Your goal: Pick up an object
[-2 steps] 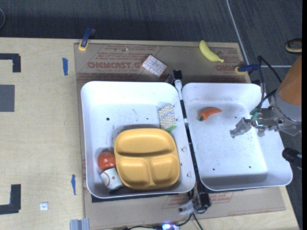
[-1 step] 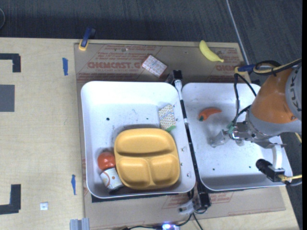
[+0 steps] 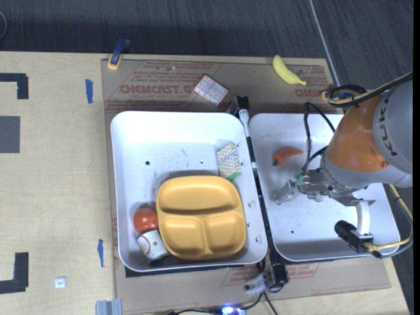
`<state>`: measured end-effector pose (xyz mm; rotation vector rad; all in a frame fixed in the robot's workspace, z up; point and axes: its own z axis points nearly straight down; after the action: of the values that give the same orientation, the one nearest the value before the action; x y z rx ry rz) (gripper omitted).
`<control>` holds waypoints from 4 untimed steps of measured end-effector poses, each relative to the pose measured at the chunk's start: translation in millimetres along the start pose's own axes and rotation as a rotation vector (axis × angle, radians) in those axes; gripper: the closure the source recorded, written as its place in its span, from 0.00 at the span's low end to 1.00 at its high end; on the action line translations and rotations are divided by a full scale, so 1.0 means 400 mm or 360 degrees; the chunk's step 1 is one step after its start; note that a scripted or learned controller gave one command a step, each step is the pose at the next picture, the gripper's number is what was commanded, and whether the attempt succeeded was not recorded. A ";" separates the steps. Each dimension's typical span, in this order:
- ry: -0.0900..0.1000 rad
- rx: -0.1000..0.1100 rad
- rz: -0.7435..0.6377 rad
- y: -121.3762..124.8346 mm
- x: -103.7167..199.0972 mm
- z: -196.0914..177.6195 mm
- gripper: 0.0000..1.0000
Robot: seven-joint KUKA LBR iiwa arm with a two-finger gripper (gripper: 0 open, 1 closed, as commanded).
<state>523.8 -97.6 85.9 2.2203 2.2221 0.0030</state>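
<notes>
Jaws [image 3: 283,194] low in right bin [image 3: 387,231] (spread unclear); orange object [image 3: 287,155] apart; arm [image 3: 367,143] cut off at edge.

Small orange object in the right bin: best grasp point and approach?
Probably grip the small orange object across its short axis, coming straight down. It lies flat and elongated on the right white bin floor, apart from the walls, so there is finger room on both sides. The gripper sits just below it.
</notes>
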 end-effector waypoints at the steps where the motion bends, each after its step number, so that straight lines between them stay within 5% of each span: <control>1: -0.0001 -0.0003 0.0001 -0.108 0.016 0.000 0.00; 3: -0.0002 -0.0007 0.0001 -0.105 0.010 -0.001 0.00; 4: -0.0003 -0.0001 0.0001 -0.042 0.015 0.001 0.00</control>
<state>507.1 -91.8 85.6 2.2201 2.2201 0.0016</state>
